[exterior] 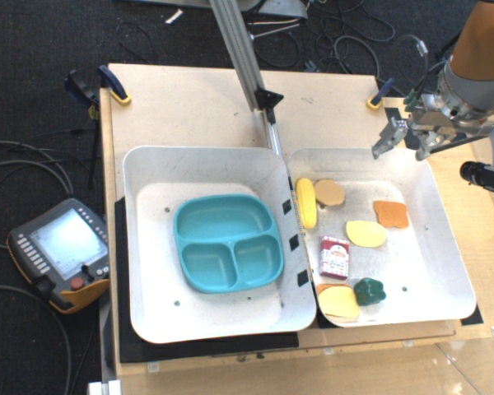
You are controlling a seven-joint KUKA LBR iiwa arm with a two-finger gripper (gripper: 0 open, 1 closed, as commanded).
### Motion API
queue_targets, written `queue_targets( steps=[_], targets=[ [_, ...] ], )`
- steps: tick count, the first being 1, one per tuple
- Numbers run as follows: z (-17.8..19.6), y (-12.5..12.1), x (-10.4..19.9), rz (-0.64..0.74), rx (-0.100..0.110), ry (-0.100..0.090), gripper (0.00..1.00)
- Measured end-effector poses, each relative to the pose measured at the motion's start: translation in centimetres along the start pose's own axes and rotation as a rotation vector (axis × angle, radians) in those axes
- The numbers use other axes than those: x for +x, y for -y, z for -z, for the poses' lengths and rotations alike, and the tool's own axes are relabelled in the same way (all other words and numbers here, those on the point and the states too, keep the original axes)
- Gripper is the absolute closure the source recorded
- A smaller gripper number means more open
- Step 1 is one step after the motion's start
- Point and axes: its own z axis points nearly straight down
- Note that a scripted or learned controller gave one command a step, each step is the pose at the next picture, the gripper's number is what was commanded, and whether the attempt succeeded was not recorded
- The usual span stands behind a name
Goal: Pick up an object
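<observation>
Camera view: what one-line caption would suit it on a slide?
Gripper poised above the right bin of toy foods, beside a teal divided tray in the left bin.

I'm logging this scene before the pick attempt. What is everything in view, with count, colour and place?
bins: 2, white, side by side on bench
divided plate: 1, teal, left bin
banana: 1, yellow, right bin, left edge
round piece: 1, tan, beside banana
wedge: 1, orange, right bin
yellow pieces: 2, yellow, centre and front of right bin
small carton: 1, red-white, right bin
green item: 1, front of right bin
pendant: 1, floor, left
gripper: 1, grey, above right bin's far edge
</observation>
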Motion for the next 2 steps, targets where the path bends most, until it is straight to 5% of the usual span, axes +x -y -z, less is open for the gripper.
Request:
queue_targets(
  steps=[1,2],
  targets=[
    [0.0,0.0,0.0,0.0,0.0,0.0,0.0],
    [-5.0,0.8,-0.6,-0.004,0.005,-0.001,0.0]
  ],
)
